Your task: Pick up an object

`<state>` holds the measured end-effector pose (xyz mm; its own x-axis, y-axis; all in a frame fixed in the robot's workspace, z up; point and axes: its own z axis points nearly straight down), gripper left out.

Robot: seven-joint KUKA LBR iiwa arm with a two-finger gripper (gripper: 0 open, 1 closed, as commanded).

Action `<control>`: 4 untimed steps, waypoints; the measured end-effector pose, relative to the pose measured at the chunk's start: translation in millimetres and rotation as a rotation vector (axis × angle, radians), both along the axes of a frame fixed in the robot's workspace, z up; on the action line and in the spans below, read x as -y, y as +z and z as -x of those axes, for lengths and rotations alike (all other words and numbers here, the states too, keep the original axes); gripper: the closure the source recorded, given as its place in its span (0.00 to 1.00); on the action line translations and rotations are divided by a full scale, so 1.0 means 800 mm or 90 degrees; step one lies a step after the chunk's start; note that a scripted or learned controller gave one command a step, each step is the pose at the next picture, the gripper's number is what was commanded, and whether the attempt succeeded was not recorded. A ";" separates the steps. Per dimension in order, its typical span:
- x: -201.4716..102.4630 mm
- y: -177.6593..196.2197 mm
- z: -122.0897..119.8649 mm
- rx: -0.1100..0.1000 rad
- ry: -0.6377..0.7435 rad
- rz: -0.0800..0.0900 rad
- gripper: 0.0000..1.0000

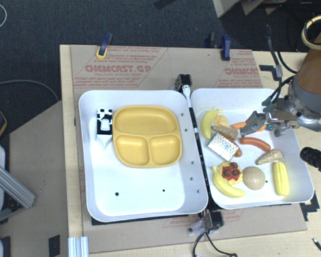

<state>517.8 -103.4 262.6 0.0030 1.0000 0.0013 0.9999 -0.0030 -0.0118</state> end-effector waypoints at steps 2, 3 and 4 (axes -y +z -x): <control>0.010 -0.056 0.005 0.003 0.001 0.000 0.00; 0.006 -0.115 -0.003 0.003 0.002 -0.001 0.00; -0.007 -0.177 0.001 0.003 0.001 -0.001 0.00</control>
<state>517.4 -98.0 121.2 0.0009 1.0000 0.0028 1.0000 -0.0009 -0.0068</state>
